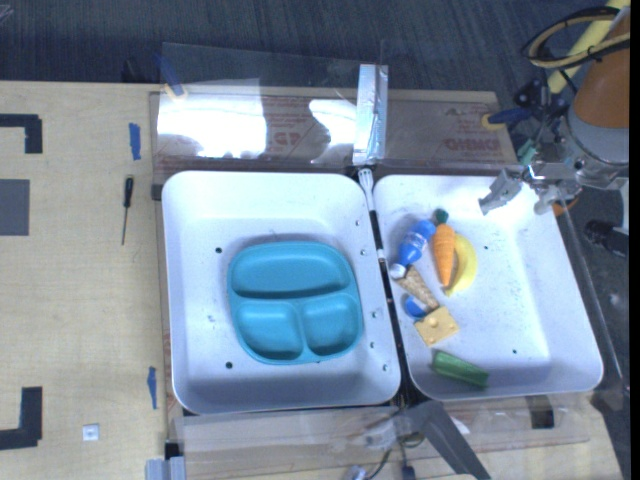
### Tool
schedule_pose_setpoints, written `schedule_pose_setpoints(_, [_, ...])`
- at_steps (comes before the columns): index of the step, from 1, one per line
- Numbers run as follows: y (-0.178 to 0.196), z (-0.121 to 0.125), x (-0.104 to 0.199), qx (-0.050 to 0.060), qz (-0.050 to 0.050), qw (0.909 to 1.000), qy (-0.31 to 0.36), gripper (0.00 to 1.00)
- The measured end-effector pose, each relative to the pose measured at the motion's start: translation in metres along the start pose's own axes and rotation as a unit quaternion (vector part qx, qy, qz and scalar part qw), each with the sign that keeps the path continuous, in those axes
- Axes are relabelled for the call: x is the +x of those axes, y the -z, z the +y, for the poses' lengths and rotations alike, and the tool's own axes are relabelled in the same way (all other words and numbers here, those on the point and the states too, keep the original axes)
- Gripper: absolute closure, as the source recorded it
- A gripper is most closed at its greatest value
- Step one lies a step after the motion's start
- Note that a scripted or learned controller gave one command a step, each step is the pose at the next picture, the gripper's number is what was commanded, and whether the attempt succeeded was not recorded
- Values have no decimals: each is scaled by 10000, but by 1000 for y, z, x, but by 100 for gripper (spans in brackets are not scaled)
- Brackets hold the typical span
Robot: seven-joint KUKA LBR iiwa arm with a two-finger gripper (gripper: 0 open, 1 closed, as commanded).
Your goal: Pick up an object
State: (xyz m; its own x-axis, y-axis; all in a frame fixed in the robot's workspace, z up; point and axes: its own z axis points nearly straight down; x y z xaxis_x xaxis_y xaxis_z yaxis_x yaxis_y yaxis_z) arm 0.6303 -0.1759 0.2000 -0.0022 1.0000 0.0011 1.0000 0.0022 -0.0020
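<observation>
The right bin holds small toy foods bunched near its left wall. There is an orange carrot against a yellow banana, a blue bottle, a tan wafer, a small blue piece, a yellow cheese block and a green cucumber. My gripper hangs over the bin's far right corner, up and to the right of the carrot. It is open, its fingers spread with nothing between them.
The left bin holds a blue divided plate. A clear panel and a metal divider stand behind the bins. Yellow and black cables loop above the arm at the top right.
</observation>
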Motion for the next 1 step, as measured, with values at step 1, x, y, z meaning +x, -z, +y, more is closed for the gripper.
schedule_pose_setpoints(1, [-88,6,26,-149,-31,9986,-505,0])
